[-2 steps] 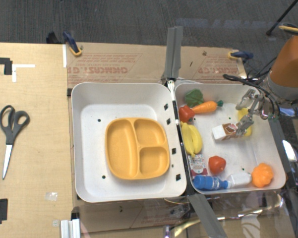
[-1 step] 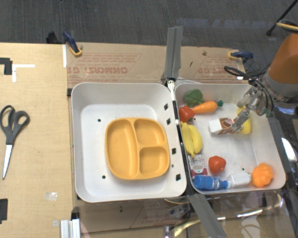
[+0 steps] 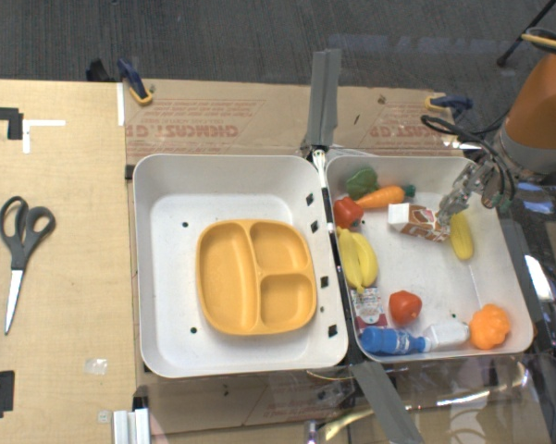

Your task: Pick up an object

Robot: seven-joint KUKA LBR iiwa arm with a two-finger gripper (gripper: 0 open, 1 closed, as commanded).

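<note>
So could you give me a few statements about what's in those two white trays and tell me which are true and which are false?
1. The yellow divided plate lies in the left bin. True.
2. The bananas are in the left bin with the plate. False: they lie in the right bin, near its left wall.
3. The pincer is over the right bin, near the small carton. True.
4. The scissors lie inside a bin. False: they rest on the wooden bench, left of both bins.
5. The blue bottle lies near the front edge of the right bin. True.
6. The carrot sits on the plate. False: it is in the right bin, towards the back.
</note>
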